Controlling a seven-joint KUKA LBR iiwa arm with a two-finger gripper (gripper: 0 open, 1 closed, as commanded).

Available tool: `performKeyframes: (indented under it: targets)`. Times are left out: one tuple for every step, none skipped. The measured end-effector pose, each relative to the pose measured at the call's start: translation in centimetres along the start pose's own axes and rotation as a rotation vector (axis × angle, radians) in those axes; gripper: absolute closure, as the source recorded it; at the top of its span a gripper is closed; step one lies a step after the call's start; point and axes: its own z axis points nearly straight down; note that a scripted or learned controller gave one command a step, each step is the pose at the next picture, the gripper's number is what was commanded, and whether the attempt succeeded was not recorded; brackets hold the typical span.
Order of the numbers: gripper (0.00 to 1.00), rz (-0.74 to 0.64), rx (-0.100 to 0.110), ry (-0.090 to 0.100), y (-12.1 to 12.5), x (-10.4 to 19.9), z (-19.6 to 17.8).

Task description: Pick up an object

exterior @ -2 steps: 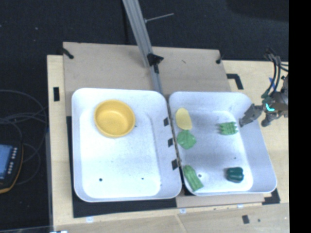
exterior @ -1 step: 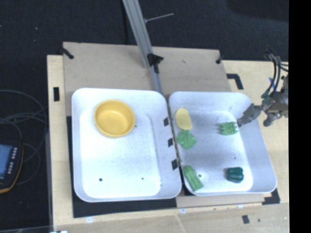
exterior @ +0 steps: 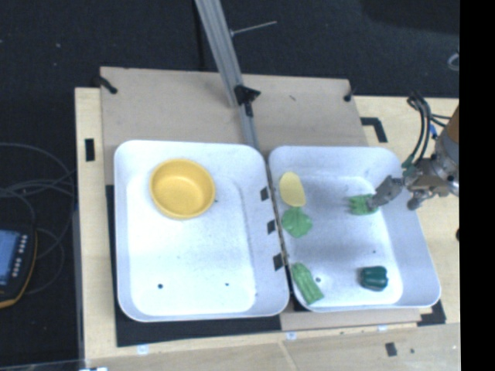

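pincer (exterior: 380, 195) of the grey arm comes in from the right edge of the camera view and reaches over the right rim of the right bin; one grey finger (exterior: 384, 190) points down and to the left, and its tip is touching or just beside a small green piece (exterior: 360, 205). i cannot tell if the pincer is apart or together, because the second finger is not clear, and no object is seen held between them.

now from the largest to the smallest. the bench (exterior: 193, 99) is a light wood board and it carries two shallow white bins side by side. the left bin (exterior: 193, 269) holds one yellow bowl (exterior: 182, 188), standing upright in its upper left part. the right bin (exterior: 340, 246) holds five small objects. a pale yellow piece (exterior: 291, 188) lies near the upper left corner, close to the wall between the bins. just below it lies a round green leaf-like piece (exterior: 297, 222), near it but apart from it. a long green piece (exterior: 307, 282) lies tilted in the lower left corner, by the wall. a dark green object (exterior: 373, 277) sits in the lower right part, well apart from the others. the small green piece by the pincer lies in the upper right part of this bin.
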Motion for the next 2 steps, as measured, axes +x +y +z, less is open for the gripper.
performKeyframes:
  targets:
    - [0.0,0.0,0.002,0.001,-0.1,0.1,6.3]
    - [0.0,0.0,0.001,0.0,-0.9,-0.2,10.8]
